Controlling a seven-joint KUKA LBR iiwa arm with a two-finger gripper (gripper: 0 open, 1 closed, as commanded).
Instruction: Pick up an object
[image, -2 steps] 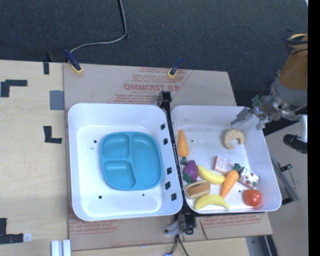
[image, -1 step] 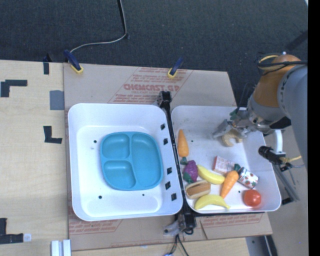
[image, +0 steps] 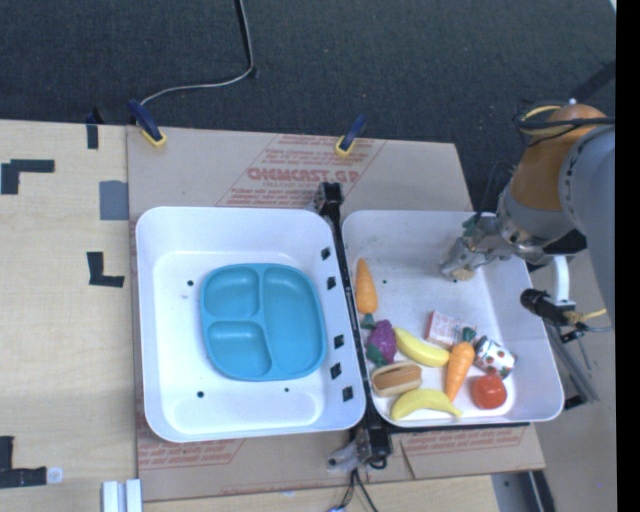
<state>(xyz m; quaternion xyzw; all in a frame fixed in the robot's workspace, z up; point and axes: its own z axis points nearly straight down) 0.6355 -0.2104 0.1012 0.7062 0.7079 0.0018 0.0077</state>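
Observation:
The right bin (image: 400, 232) holds toy food: an orange carrot (image: 366, 287) near its left wall, purple grapes (image: 380, 340), a yellow banana (image: 421, 349), a hot dog bun (image: 396, 377), a second banana (image: 425, 404), another carrot (image: 457, 367), a red tomato (image: 488, 391), a pink packet (image: 446, 327) and a small white-and-red piece (image: 494, 355). My gripper (image: 461, 264) hangs low over the bin's bare upper right part, apart from all the food, with nothing seen between its fingers.
The left bin (image: 165, 300) carries a blue divided plate (image: 264, 321). A black divider (image: 340, 300) runs between the bins. The grey arm with its orange band (image: 550, 170) comes in from the right over the bin's rim. Yellow clamps (image: 148, 127) sit on the cardboard behind.

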